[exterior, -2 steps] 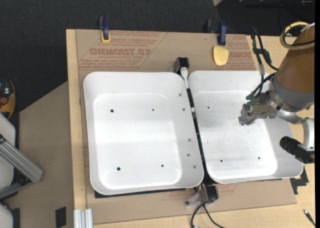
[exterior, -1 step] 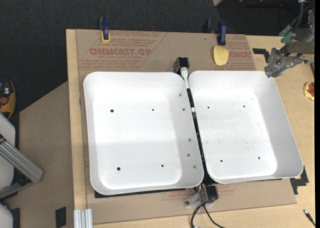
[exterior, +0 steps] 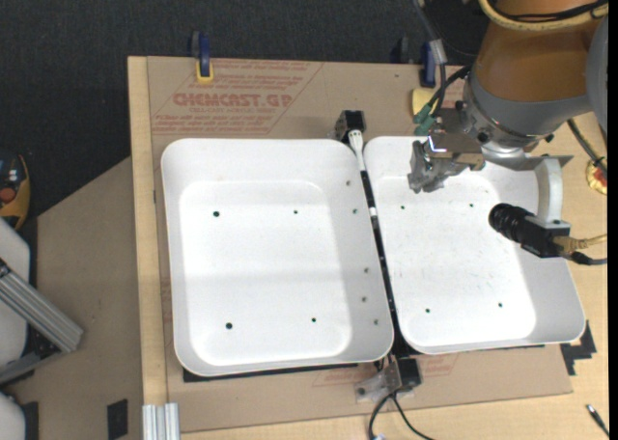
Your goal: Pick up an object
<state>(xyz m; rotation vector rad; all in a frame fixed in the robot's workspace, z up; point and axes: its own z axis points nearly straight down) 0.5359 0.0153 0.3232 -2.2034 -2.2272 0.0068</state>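
Camera view: jaws over right bin (exterior: 463, 317), far-left corner.

Bright, even light; soft shadows, perhaps slight blur.

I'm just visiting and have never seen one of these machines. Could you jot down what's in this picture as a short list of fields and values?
arm: grey with an orange band, reaching in from the right of the camera view
gripper: over the far left corner of the right bin
fingers: too small to tell whether they are open or shut
left bin: white, shallow, small dark dots on its floor
right bin: white, shallow, beside the left bin, similar dots
bench: brown board with red lettering, under both bins
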